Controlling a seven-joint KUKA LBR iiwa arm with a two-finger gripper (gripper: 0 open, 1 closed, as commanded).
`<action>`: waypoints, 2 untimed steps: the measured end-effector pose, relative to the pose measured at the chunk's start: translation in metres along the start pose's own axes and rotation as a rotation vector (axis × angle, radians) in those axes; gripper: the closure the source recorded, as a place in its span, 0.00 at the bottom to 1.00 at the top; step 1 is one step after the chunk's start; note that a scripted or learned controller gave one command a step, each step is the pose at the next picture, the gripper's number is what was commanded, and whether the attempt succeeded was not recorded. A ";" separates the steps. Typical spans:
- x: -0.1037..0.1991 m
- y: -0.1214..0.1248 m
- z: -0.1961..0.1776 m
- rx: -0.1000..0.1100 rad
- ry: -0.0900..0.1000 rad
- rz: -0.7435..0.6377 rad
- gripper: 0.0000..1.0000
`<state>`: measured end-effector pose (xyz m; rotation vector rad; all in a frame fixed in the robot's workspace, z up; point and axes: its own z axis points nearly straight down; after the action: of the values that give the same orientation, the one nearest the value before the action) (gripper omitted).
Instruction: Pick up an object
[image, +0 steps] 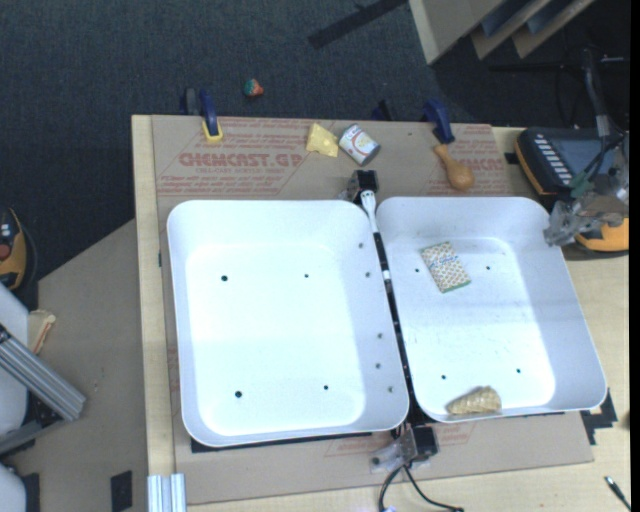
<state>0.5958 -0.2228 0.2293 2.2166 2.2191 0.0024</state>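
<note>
Nearest me, a tan lump (473, 402) is lying against the right bin's (570, 300) near wall, long axis along that wall. I am also noting a patterned packet (445, 267) towards its far side, tilted. Gripper (562, 226) is hovering at the bin's far-right rim, closer to the packet; its opening I cannot tell.

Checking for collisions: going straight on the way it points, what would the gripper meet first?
Probably the upper right rim of the shallow white right-hand bin, just beside the grey gripper; depth is unclear, so that is a guess.
</note>
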 end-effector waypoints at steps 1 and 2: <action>-0.003 -0.018 -0.163 -0.016 -0.007 0.000 1.00; 0.085 -0.055 -0.048 0.018 0.010 -0.006 1.00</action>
<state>0.5401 -0.1376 0.2771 2.2240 2.2395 -0.0067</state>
